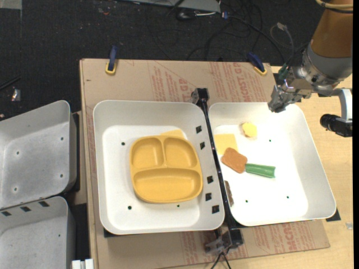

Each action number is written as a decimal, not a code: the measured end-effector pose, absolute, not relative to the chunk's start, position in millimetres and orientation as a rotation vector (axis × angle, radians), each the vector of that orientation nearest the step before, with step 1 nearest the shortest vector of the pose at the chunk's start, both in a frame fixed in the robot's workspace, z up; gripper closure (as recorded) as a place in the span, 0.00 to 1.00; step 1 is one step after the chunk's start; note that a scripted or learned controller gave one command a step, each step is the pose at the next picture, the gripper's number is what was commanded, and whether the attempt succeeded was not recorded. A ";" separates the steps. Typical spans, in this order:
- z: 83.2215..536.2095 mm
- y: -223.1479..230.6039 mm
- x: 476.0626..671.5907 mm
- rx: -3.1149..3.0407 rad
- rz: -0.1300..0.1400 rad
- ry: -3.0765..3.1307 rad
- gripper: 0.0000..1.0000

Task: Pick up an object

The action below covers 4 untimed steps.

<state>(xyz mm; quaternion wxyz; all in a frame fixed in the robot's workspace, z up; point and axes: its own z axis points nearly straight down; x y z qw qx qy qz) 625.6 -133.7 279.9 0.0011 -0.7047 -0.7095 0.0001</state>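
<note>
The right white bin (291,206) holds a small yellow lump (249,130), a flat pale yellow slice (225,142), an orange-brown piece (234,161) and a green stick (259,170). They lie together in the bin's left half. My gripper (277,105) hangs over the bin's far rim, up and to the right of the yellow lump, apart from all of them. Nothing shows between its tips.
The left white bin (112,206) bears a yellow divided tray (166,169). A black clamp strip (212,156) runs between the two bins. Grey metal trays (33,144) lie off the bench at the left. Cables lie on the dark floor behind.
</note>
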 end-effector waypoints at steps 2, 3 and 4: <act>277.5 -14.9 610.1 -2.210 -0.001 -2.229 1.00; 276.3 36.6 602.1 -2.212 0.001 -2.229 1.00; 266.7 95.3 594.2 -2.210 0.000 -2.230 1.00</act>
